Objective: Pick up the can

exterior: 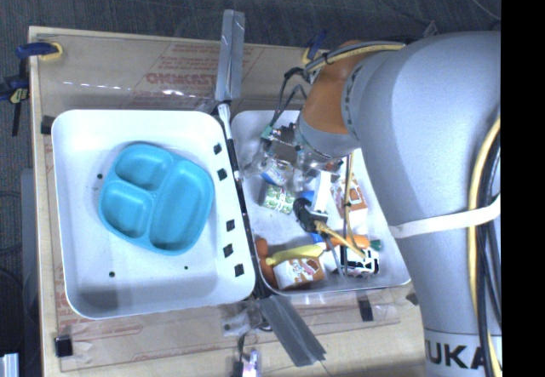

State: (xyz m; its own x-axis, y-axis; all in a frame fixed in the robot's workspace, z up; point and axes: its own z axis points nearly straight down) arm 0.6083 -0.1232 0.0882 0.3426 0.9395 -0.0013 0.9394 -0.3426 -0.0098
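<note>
Camera view: end effector (285, 164) lowered into right bin (251, 124), over clutter toward desk's far right side. Grip state impossible to tell. Can apparently green-labelled item (277, 198) just beneath, unconfirmed. Not yet lifted; grasp and raise remaining.

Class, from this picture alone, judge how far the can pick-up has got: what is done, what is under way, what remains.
Done: the arm has reached into the right bin. Under way: the claw sits low among the clutter there; whether it grips anything is unclear. Left: lifting the can out. The blue tray lies in the left bin.
</note>
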